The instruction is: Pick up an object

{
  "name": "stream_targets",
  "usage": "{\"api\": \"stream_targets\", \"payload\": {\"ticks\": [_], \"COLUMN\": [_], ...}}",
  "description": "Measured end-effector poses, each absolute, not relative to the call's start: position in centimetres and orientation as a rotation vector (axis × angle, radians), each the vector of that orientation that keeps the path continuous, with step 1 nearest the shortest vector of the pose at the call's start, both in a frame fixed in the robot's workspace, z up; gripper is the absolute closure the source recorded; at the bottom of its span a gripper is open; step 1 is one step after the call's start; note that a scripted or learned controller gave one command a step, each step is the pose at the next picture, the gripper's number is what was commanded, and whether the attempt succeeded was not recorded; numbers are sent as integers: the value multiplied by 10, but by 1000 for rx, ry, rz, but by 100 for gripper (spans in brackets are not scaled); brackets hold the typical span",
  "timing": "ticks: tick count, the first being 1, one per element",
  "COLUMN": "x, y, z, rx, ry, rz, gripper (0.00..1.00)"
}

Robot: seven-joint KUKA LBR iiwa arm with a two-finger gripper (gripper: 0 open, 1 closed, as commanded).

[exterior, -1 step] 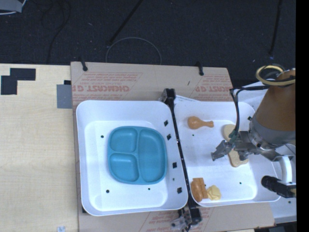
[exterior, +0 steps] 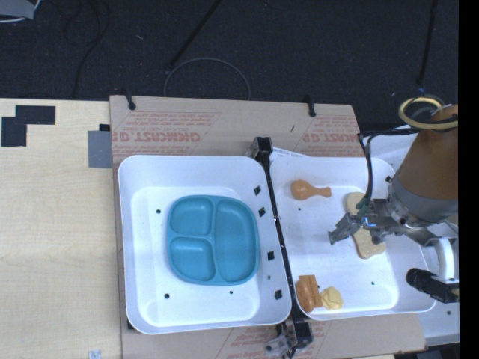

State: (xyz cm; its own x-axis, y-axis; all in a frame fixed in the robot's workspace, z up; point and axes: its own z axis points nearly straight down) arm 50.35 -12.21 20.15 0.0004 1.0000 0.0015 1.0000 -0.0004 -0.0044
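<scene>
Overhead, metal gripper [exterior: 352,230] beside pale, bread-shaped slice [exterior: 368,245].

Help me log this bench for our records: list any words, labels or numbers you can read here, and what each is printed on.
"CHEMCAST GP", printed red, upside down, on the brown sheet behind the left bin; my best reading.
The same print repeats at the sheet's right, partly cut off.
Red print on the sheet's front edge: too blurred to read.
</scene>
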Motion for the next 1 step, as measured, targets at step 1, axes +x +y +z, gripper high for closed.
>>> {"api": "stream_targets", "payload": {"ticks": [1], "x": [506], "y": [-126], "z": [156], "rx": [-2217], "ry": [-2216], "rz": [6], "gripper": [0]}}
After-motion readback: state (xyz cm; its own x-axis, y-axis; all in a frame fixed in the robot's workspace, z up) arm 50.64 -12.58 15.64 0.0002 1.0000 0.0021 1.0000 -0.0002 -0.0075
